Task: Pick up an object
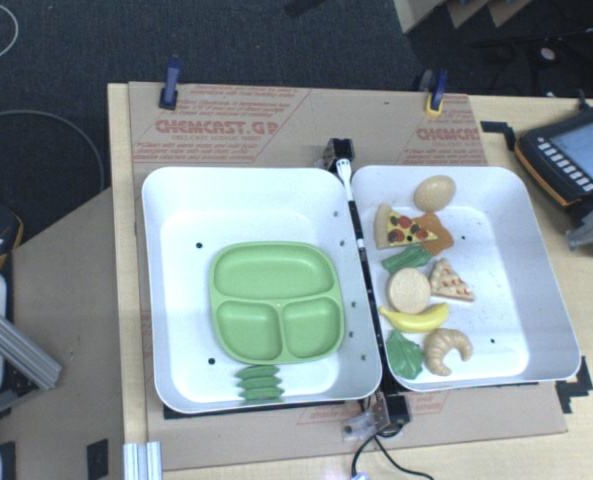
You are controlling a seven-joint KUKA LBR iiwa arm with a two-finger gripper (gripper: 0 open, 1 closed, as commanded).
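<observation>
Bins side by side at frame centre: left bin [166,268] holds a green divided tray [276,303] with a green ridged piece [260,382] below it; right bin [516,268] holds toy foods clustered along its left half, namely pizza slice [410,229], banana [414,318], croissant [447,349], round cracker [409,291], egg-shaped roll [434,192], small pizza wedge [449,283] and green leaves [405,354]. Pincer state cannot be told.
</observation>
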